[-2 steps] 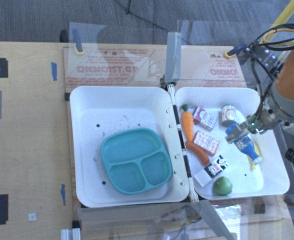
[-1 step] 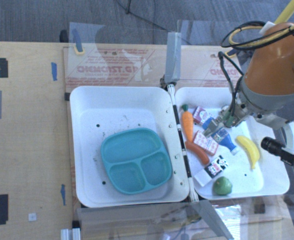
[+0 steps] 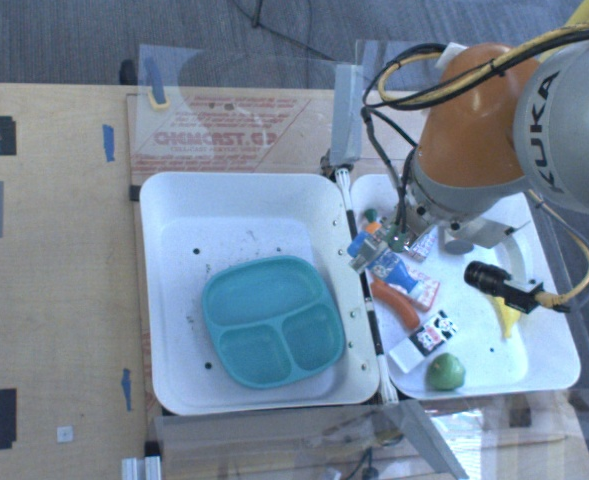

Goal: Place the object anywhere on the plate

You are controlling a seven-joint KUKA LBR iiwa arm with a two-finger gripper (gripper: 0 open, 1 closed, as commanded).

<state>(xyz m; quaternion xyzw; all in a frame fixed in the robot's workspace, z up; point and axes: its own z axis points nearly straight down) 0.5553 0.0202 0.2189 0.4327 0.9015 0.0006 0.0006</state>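
A white left bin is sitting on the bench, and a teal plate with three compartments is lying flat in it, towards its near right corner. The right bin is standing just beside it, their walls touching. In the right bin's left part the gripper is hanging low, and it cannot be told whether it is released or gripping anything. A blue and white packet is lying just beside it, well apart from the plate. An orange carrot is lying against the packet, a black-and-white piece is resting near that, and a green ball is sitting at the near wall. Further right a yellow thing is lying. The arm is reaching over the bin's far right.
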